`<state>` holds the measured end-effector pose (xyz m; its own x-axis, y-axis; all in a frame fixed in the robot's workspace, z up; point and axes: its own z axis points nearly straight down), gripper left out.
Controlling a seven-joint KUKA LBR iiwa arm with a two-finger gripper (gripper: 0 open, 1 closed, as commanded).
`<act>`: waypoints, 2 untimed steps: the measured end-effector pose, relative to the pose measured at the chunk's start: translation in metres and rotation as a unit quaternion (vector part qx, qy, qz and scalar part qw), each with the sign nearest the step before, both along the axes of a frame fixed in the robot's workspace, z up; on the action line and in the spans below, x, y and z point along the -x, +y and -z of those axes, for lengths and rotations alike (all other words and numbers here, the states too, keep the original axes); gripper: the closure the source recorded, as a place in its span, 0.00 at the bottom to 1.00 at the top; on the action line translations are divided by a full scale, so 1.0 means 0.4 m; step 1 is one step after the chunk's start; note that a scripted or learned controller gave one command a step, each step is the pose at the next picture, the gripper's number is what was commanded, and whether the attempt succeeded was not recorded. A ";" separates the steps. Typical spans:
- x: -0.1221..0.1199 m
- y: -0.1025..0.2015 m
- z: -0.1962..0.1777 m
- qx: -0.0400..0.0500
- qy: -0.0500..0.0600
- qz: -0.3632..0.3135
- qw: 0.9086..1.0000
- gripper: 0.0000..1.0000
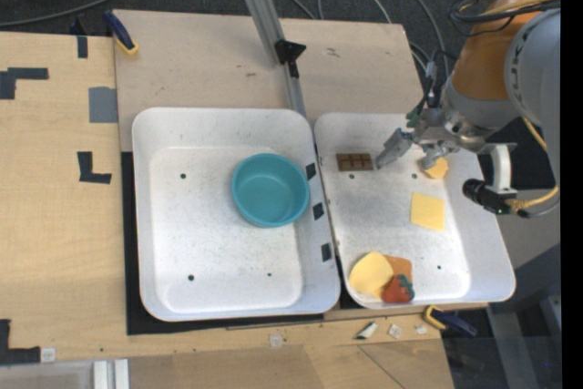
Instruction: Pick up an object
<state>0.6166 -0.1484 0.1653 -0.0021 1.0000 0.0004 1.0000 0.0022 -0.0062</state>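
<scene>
the gripper (412, 146) is held open over the right bin's (474, 287) far edge, nothing between its fingers; a brown chocolate bar (354, 162) lies just beside one fingertip.

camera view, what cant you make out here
- Gripper: in the camera view the wrist covers it, so its state is unclear.
- Small yellow piece: partly under the gripper; contact with it cannot be told.
- Red item beside the yellow round piece: too small to identify.
- Brown bar: surface detail blurred.
</scene>
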 end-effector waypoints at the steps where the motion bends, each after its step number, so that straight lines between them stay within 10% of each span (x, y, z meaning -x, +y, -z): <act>1: 0.001 0.022 0.153 0.000 0.001 0.000 1.000 0.00; 2: 0.001 0.023 0.192 0.001 -0.002 0.000 1.000 0.00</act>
<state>0.6163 -0.1391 0.0885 -0.0016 1.0000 -0.0014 1.0000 0.0016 -0.0012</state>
